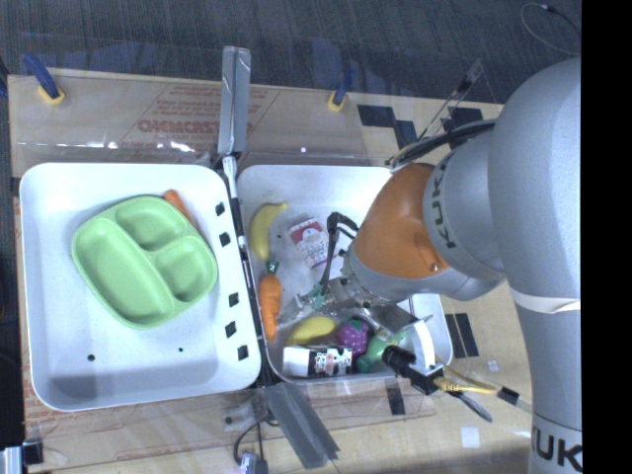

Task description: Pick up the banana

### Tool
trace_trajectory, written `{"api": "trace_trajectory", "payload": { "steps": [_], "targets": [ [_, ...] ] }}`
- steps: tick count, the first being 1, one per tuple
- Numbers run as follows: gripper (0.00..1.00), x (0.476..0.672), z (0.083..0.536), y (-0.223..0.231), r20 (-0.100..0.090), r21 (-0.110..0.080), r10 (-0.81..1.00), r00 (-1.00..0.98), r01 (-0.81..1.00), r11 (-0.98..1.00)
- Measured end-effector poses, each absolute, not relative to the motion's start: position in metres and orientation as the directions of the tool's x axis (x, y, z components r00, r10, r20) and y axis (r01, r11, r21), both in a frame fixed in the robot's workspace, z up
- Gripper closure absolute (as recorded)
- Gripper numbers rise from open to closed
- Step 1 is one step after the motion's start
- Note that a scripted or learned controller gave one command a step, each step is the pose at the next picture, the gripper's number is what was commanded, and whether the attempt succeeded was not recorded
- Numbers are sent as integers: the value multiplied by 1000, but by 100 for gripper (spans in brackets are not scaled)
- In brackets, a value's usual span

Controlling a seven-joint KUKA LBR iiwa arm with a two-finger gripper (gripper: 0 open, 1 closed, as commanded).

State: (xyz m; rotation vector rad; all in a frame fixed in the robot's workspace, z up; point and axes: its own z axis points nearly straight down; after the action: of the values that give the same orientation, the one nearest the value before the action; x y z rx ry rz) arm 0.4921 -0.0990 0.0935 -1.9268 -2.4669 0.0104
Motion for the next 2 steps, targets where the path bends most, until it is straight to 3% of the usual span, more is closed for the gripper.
{"api": "trace_trajectory", "payload": {
  "steps": [1,2],
  "targets": [
    [0,477,192,-80,1,-1,944,-330,944,330],
    [0,477,294,-126,-3,1,784,-621,784,621]
  ]
}}
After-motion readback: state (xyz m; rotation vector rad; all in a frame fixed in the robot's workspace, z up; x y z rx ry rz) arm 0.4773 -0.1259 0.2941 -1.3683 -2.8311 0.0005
